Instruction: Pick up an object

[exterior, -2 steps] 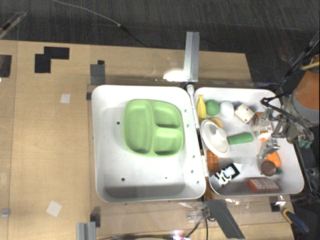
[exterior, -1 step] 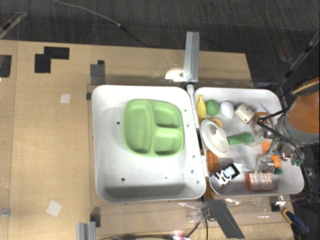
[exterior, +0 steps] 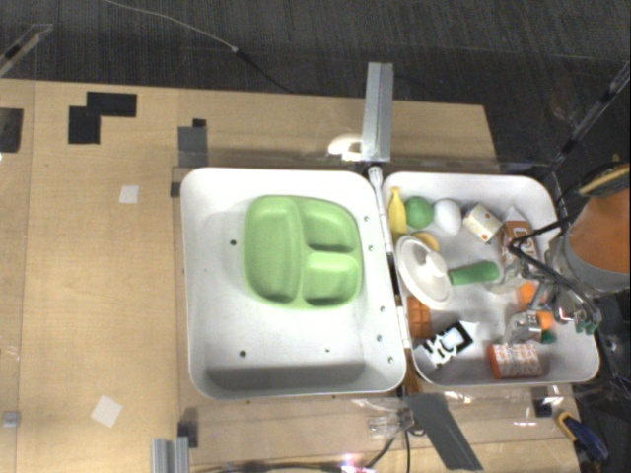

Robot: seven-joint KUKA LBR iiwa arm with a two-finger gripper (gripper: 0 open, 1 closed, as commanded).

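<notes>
- The end effector (exterior: 548, 315) hangs low over the right bin (exterior: 582, 368); whether it grips anything, I cannot tell.
- Just beside it, toward the camera, lies a red-and-white packet (exterior: 516, 360).
- Farther left sit a black-and-white item (exterior: 446, 342) and a white bowl (exterior: 424, 272).
- Well left, the other bin (exterior: 212, 294) holds a green divided tray (exterior: 301, 249).
</notes>
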